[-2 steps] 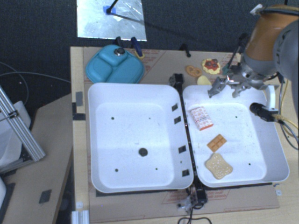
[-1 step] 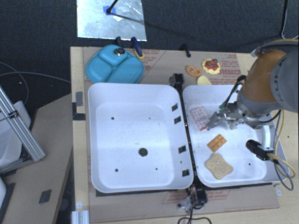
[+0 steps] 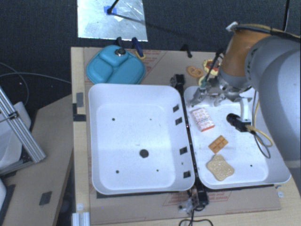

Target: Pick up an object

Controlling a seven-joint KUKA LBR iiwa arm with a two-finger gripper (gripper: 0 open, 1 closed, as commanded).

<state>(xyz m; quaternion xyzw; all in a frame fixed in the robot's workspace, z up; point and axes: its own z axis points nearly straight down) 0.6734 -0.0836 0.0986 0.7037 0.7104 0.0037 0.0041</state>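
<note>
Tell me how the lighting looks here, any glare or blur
Camera view: the left bin is brightly lit, nearly washed out; the foil-like sheet at the top glints; the arm looms large and soft at the right; the small box and toast-shaped piece stay fairly crisp.

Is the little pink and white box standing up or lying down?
Lying down. The box rests flat on the floor of the right bin, its wide printed face up.

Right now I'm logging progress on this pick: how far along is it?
Nothing looks picked yet. The small box, the waffle piece and the toast slice all lie on the floor of the right bin. In hand: the gripper sits low at that bin's far corner, beyond the box. Left: closing on an object and lifting it.
</note>
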